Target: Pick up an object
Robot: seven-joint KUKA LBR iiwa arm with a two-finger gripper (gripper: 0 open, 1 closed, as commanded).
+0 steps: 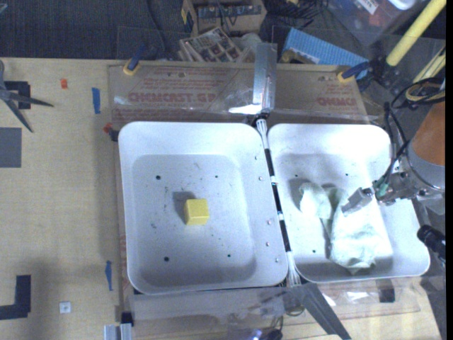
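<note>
We see two shallow white plastic bins side by side on the pale wooden counter [56,211], each with rounded corners and a smooth, slightly scuffed floor. In the left bin [141,144] a small yellow block [197,212] lies near the middle of the floor, cube-like with flat faces, well apart from every wall. Dark specks dot the floor around it.

In the right bin [333,140] lies a soft, crumpled heap of pale white-green cloth [354,243], lumpy and folded, spreading from the bin's middle toward its near right corner. A smaller rounded lump of the same pale stuff [310,198] sits just to its left and farther back.

The arm [428,147] reaches in from the right, its orange band showing at the frame's edge. Its pincer [356,200] hangs over the right bin just above the cloth heap, a short grey metallic tip pointing left. We cannot tell whether its fingers are spread or pressed together, nor whether it touches the cloth.

Beyond the bins a brown cardboard sheet [177,94] with red lettering lies flat under clear film.
</note>
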